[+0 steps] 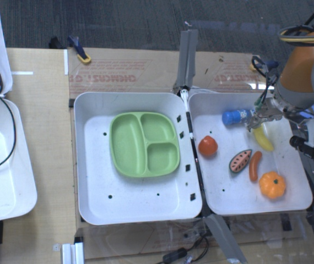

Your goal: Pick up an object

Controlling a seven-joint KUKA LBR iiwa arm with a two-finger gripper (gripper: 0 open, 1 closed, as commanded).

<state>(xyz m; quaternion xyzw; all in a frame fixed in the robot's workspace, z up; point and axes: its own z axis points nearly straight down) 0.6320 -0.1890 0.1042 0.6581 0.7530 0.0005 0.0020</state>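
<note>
The gripper hangs low over the far right part of the right-hand bin, its tip down among the toys, and from where I stand I can't tell what state it is in or whether it has hold of anything; nothing shows clearly in its grasp. Right at its tip lie two things: a blue bottle on its side just to the left, and a yellow banana just below, close enough that either looks like the target. My guess is the arm is at the reach-and-close stage of a pick. The next move, as I read it, calls for settling squarely onto one of the two, closing firmly, then lifting straight up without dragging the neighbour along.

Further out in the same bin sit a red tomato near the divider, a watermelon slice, a sausage beside it, and an orange pumpkin toward the near corner. The left-hand bin holds a green divided plate, well apart from the arm.
</note>
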